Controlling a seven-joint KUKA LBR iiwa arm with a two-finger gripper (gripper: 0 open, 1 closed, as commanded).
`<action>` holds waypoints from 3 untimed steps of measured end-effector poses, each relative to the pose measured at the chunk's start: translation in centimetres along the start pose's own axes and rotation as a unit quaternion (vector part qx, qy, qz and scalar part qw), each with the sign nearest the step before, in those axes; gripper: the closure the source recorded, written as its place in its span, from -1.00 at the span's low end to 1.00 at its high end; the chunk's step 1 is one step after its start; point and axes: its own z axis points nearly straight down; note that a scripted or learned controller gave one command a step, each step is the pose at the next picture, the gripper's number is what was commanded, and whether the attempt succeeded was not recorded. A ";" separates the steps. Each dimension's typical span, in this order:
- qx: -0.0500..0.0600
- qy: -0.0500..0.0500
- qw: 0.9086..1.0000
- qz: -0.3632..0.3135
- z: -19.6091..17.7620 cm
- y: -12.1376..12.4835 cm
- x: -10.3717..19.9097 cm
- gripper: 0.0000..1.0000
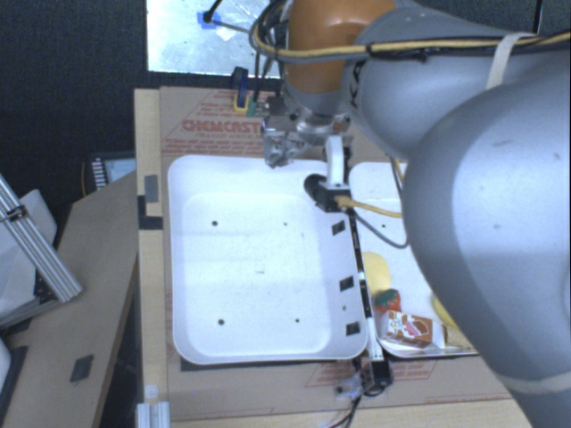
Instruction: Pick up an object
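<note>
My gripper hangs below the orange wrist band, over the far rim of the left white bin. I see nothing between its fingertips from this angle. In the right bin, mostly hidden under the grey arm, lie a pale yellow object, a small red item and a red-and-white packet. Another yellow piece peeks out from under the arm.
A black divider strip runs between the two bins. Yellow and black cables trail from the wrist across the right bin's corner. Brown cardboard lies under the bins. A metal rail stands at the left.
</note>
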 end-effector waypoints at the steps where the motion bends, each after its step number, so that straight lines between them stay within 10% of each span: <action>1: 0.004 0.000 1.000 0.000 10.4 -0.3 5.6 1.00; 2: -0.005 -0.001 1.000 0.007 -2.5 0.2 -2.9 1.00; 3: 0.002 0.001 1.000 -0.001 2.6 -0.1 4.9 1.00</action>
